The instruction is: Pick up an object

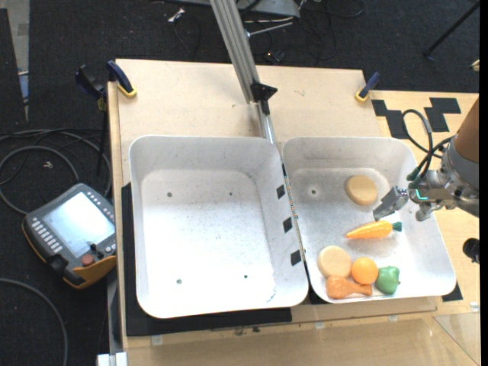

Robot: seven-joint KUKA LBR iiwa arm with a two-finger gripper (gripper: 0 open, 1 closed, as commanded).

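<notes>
- We see the arm (467, 147) entering at the right edge of the frame, about mid-height.
- Our wrist leans leftward and slightly down.
- The gripper (406, 204) sits at right of centre, its two fingers (391, 202) spread apart, nothing between them.

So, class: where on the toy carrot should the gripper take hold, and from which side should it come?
Probably mid-body on the carrot, coming from above. It lies flat and apart from the other toys, its long axis running left-right with the green top at the right, so fingers closing across its narrow width should fit. The gripper is just above its green end.
</notes>
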